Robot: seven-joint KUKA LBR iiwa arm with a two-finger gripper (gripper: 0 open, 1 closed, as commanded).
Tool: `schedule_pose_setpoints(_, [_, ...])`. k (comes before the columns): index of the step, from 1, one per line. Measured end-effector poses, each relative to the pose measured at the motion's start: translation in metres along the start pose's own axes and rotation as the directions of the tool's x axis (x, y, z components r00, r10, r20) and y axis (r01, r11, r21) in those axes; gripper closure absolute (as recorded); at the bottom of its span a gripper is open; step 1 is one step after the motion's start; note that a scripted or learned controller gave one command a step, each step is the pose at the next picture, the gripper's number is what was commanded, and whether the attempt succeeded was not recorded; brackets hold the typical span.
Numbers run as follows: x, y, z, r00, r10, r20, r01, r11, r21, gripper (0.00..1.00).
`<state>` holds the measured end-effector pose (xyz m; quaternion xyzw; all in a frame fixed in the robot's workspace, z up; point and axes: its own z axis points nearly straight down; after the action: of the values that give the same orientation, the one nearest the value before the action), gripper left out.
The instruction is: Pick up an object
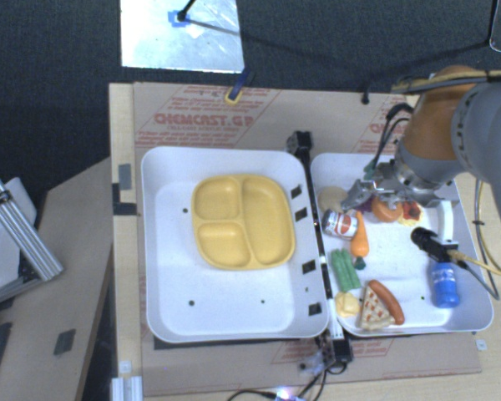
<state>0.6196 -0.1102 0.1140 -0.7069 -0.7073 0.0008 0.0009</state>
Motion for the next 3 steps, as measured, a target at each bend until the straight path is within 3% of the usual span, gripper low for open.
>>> schedule_pose_setpoints(1, [-0.001,0.004,0.022,1.000,0.000,0.002,0.000,1.000,-0.010,0.00])
schedule_pose_setpoints(2, [-0.004,0.007,0.008,1.000,0.001,0.010,-0.001,1.000,-0.024,1.00])
schedule_pose_setpoints(3, [-0.004,0.002,-0.054,1.000,0.000,0.001,0.000,1.000,-0.009,1.00])
